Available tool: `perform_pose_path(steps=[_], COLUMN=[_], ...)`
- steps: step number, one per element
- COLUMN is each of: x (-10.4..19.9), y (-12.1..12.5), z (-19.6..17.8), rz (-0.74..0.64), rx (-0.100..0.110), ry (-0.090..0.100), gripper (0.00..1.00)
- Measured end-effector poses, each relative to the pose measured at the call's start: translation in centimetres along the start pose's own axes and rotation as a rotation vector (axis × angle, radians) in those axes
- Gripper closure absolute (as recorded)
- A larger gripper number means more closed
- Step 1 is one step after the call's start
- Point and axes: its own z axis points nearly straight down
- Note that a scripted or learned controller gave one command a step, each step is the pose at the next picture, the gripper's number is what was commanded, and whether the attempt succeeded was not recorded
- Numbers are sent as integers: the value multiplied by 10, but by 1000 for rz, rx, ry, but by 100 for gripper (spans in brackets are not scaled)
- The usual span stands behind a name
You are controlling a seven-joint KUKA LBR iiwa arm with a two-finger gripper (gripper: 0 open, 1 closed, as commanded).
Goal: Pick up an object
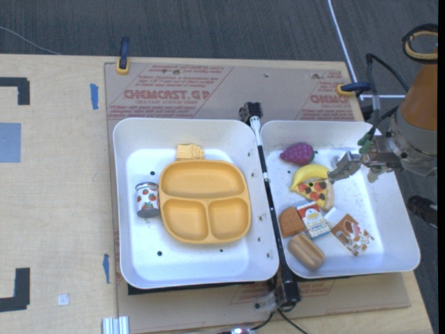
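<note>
The end effector point(353, 164) hangs over the right bin point(400, 207), near its upper right, with nothing visibly between its fingers; how far apart they stand I cannot tell, since they blur into the wrist hardware behind them. The candidates for picking lie crowded in that bin: a purple bunch of grapes point(297, 153), a banana point(308, 175) touching a pizza slice point(316, 191), a brown cracker point(292, 221), a small carton point(316, 224), a printed packet point(352, 234) and a bread roll point(306, 250). The crowding is probably the main risk: a descent near the banana could nudge the pizza slice or pinch two items at once, and flat pieces such as the cracker or the packet may slide along the bin floor instead of lifting. The left bin point(128, 207) holds a yellow divided plate point(205, 202), a small can point(147, 200) just beside it and a yellowish piece point(189, 152) at its upper edge, too small to identify. The arm is cut off at the right edge, and the printing on the packet is too fine to read.
</note>
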Motion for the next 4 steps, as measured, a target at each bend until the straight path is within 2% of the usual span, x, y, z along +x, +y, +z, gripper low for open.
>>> perform_pose_path(steps=[1, 2, 3, 4], x=[-3, 20, 18, 73], y=[-10, -37, -34, 9], z=[144, 152, 140, 57], rz=[1, 4, 5, -1], rx=[-12, -24, -32, -2], ry=[-2, -8, -14, 0], gripper=[0, 0, 100, 100])
